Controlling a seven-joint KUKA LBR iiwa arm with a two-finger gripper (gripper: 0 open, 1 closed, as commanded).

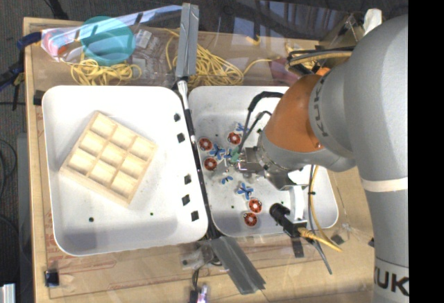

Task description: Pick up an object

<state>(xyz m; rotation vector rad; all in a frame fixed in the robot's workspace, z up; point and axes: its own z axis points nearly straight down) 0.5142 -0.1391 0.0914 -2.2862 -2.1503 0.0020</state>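
Note:
Several small red rings and blue jack-shaped pieces lie scattered in the right bin [208, 104]: a red ring [205, 144] near its left wall, another red ring [234, 138] further right, a blue piece [245, 190] and two red rings [254, 206] toward the front. My gripper [239, 161] is down among the pieces in the middle of that bin, next to a red ring [211, 164] and a blue piece [218, 153]. The wrist hides its fingertips.
The left bin [62, 225] holds a pale wooden block grid [109, 157] lying flat. Behind the bins lie yellow cord [208, 66] and a teal object in a plastic bag [107, 38]. The arm covers the right bin's right half.

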